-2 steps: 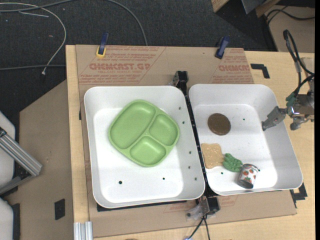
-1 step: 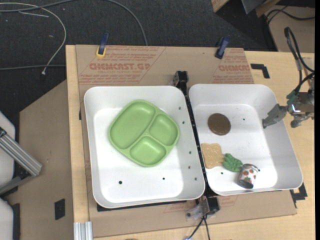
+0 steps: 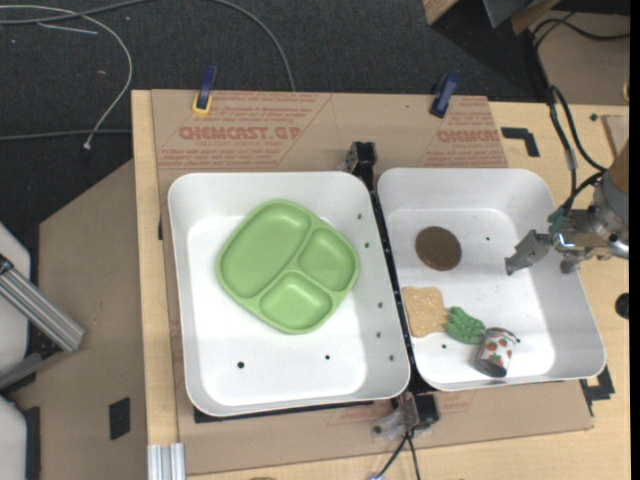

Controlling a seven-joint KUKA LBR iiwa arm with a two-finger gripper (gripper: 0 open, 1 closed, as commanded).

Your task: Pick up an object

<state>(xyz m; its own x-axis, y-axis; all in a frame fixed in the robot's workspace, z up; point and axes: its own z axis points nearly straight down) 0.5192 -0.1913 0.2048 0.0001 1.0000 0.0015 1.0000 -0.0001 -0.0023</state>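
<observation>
Seen from above the bench, the robot's gripper (image 3: 527,255) hangs over the right side of the right-hand bin (image 3: 530,193), reaching in from the edge of the scene with nothing between its fingers; whether those fingers stand apart or together cannot be told from here. Four objects wait in that bin: a round brown disc (image 3: 438,248) lies near the middle, well apart from the gripper, while a tan toast-shaped piece (image 3: 425,310) sits against the bin's left wall, with a green leafy toy (image 3: 464,324) just beside it and a small red-and-white patterned item (image 3: 496,351) near the front rim. In the left-hand bin (image 3: 205,368) a green divided plate (image 3: 288,265) rests at a slant, its three compartments facing up. Both bins sit on a cardboard-covered board (image 3: 300,118) held by blue clamps (image 3: 207,86).
</observation>
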